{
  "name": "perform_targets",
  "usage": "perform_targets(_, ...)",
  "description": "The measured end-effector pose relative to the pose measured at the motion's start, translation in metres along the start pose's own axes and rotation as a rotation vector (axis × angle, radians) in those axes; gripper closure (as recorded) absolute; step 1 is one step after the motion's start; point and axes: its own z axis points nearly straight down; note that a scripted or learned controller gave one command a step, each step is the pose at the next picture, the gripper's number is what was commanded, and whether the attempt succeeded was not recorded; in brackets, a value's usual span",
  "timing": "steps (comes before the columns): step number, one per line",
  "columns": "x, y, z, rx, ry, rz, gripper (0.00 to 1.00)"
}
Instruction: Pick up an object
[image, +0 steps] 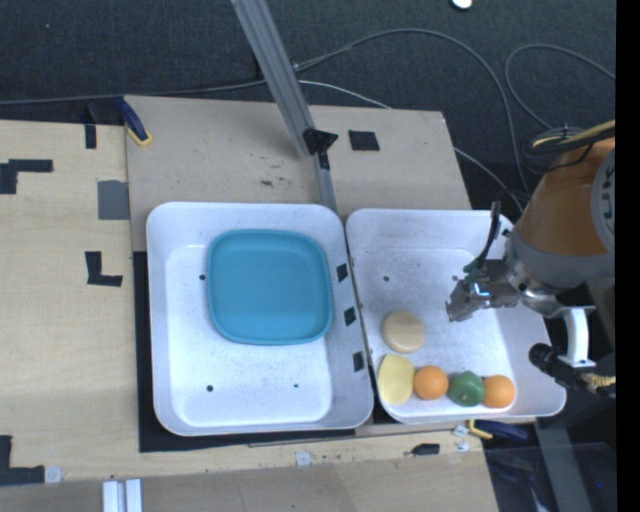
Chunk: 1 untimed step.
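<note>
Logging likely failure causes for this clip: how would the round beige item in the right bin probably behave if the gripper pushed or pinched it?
The beige item looks smooth and domed, so it may slip out of a pinch. Its rounded outline suggests it could roll or slide when nudged. The yellow item lies close below, so a push might jostle it.

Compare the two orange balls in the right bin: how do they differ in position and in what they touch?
The left orange ball sits between the yellow piece and the green object, while the right orange ball lies at the row's far end, by the right bin wall. The left one appears slightly brighter. Both are round, similar in size, and rest along the bin's near edge.
</note>
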Motion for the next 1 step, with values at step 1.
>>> perform_targets(1,0.0001,0.0006,-0.0443,0.000,0.000,0.000,1.00)
